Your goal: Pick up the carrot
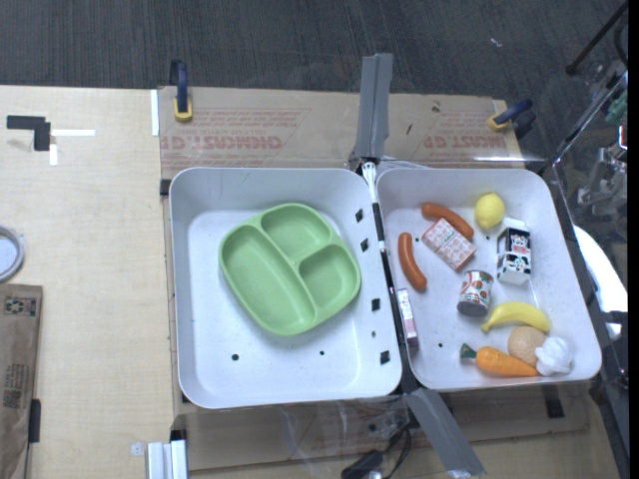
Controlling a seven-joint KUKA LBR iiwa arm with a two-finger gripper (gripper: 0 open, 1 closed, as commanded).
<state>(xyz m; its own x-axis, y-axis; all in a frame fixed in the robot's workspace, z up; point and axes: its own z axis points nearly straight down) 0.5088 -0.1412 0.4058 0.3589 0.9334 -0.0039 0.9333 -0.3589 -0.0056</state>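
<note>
— Nearest us, along the right bin's (pixel 559 267) bottom edge, lies the carrot (pixel 504 364), flat, green stub toward the left, orange body running right.

— Why is it awkward there?

— It is crowded. Its thick end sits against a pale egg-like ball (pixel 525 342) and a white crumpled lump (pixel 556 355), and the banana (pixel 516 316) curves just above it. My guess is the toys were simply scattered in, so nothing is lined up for a clean grasp.

— What else shares that bin?

— A small tin (pixel 475 292) near the middle, a milk carton (pixel 514 252) and a lemon (pixel 489 211) further up, a red-and-white packet (pixel 447 243), and two sausages (pixel 411 261), one upright by the left wall, one slanted above the packet.

— And the left bin (pixel 190 297)?

— It holds a green divided plate (pixel 290 266), lying flat with three compartments, nothing in them; probably a set-down spot.

— Where are the fingers?

— I cannot tell their state. Some dark gear shows at the right side, too unclear to read.

— Best approach, then?

— I'd judge the free left half of the carrot, near the stub, gives the most room, closing across its narrow width.
</note>
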